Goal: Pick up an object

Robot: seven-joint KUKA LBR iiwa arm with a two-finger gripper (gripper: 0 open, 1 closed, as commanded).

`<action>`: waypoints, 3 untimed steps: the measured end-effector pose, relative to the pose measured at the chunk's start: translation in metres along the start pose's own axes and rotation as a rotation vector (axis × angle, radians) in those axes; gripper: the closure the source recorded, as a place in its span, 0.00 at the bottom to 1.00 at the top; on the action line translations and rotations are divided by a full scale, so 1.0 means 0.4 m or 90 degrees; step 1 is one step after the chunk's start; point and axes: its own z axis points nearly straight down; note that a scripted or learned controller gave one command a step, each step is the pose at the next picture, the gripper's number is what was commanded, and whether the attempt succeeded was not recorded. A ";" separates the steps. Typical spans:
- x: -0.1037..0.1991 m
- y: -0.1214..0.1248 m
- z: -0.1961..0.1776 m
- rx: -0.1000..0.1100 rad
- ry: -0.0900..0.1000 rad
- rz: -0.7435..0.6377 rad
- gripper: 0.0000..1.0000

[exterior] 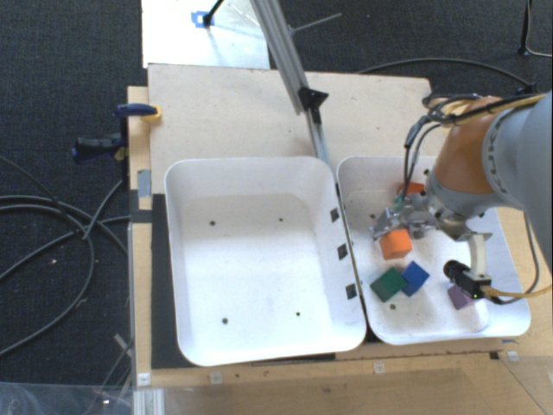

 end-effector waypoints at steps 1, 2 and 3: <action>0.024 0.006 0.001 0.002 0.001 0.000 0.00; 0.023 0.008 -0.025 0.001 0.001 -0.001 1.00; 0.097 -0.026 -0.259 -0.001 0.001 -0.001 1.00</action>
